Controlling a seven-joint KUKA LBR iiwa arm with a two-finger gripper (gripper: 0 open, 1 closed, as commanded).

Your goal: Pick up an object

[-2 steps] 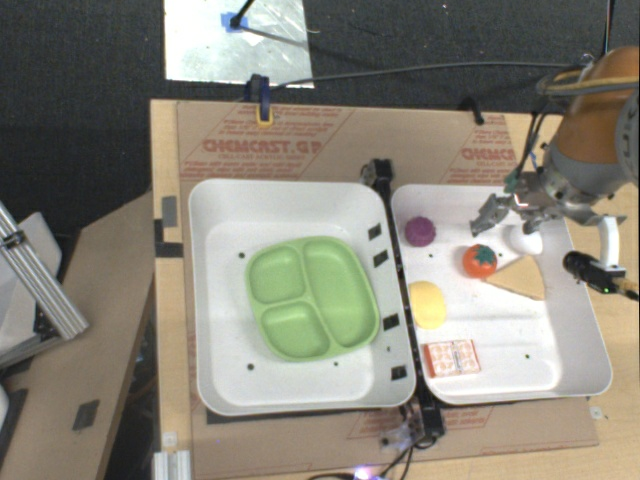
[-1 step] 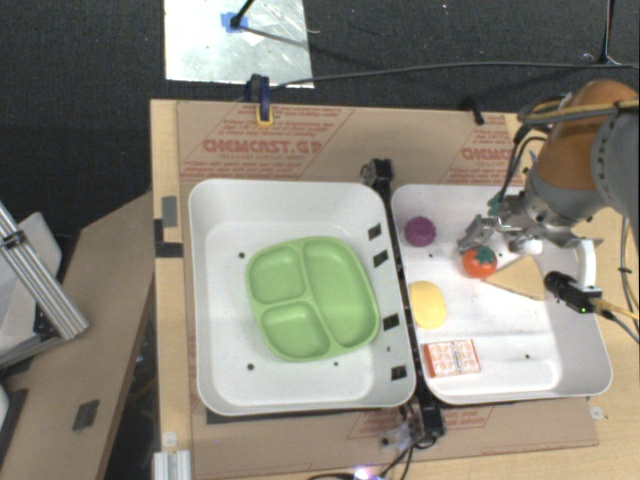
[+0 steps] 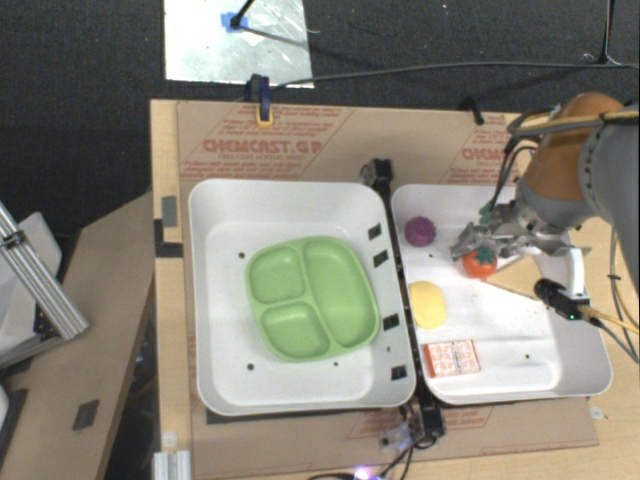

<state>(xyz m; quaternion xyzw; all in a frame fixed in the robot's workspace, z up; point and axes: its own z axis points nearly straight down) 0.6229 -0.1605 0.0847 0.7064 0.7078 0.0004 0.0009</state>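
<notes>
**Pincer down at the orange object in the right bin**

Nearest the camera lies a red-and-white patterned packet [image 3: 452, 357], flat on the floor of the right bin [image 3: 590, 373] close to its front wall. Just behind it sits a yellow rounded object [image 3: 428, 304], and further back, near the divider between the bins, a small purple ball [image 3: 420, 231]. All three rest apart from each other, so each could be reached alone.

At the back right of that bin, the arm [image 3: 575, 163] has its pincer [image 3: 484, 251] lowered onto a small orange object with a green top [image 3: 481, 262]. The metal fingers reach around the orange object and appear to grip it from both sides, so the pincer looks clenched on it, though the piece seems to touch the bin floor and is not yet lifted. My judgement is that the grasp is made and the raise is what remains; a shallow hold on a round thing could slip.

On the same surface, the left bin [image 3: 215, 208] carries a green divided tray [image 3: 312, 297], lying level in its middle, well apart from the arm.
</notes>
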